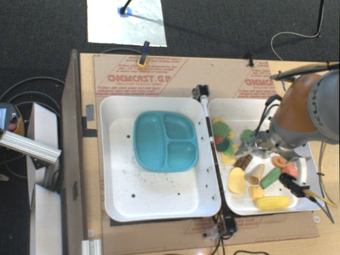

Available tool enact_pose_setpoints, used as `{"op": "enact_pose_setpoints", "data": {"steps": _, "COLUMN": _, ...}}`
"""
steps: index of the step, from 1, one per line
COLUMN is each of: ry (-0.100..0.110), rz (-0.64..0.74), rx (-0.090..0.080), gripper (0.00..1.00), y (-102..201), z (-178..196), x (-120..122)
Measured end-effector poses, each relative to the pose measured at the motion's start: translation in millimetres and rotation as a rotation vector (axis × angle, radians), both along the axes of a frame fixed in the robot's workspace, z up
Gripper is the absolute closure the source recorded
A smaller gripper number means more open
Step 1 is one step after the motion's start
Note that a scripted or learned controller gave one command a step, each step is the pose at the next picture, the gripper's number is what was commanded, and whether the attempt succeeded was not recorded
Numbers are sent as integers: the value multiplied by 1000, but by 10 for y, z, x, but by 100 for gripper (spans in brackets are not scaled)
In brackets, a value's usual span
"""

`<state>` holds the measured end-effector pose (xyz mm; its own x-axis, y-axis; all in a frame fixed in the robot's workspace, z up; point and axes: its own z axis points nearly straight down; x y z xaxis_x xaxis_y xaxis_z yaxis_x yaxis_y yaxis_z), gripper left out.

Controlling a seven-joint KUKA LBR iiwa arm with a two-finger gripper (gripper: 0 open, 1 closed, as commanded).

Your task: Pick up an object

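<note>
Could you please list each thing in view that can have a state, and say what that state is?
Teal plate: lying flat in the left bin, right way up, nothing in its compartments.
Right bin: holding a heap of toy food.
Corn cob: lying on its side near the front rim.
Arm: reaching down over the right bin.

A teal divided plate (164, 141) lies in the left white bin (118, 195); a silver sheet (126, 15) lies on the dark floor.
</note>
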<state>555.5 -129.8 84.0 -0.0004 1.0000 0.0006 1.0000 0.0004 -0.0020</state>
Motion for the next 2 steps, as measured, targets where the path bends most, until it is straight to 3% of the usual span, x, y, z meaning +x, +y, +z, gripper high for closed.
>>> {"op": "enact_pose_setpoints", "data": {"steps": 1, "ry": -13, "rz": 6, "rx": -3, "gripper": 0, "y": -43, "z": 22, "x": 845}}
{"op": "enact_pose_setpoints", "data": {"steps": 2, "ry": -3, "rz": 1, "rx": -1, "gripper": 0, "y": -120, "z": 6, "x": 509}}
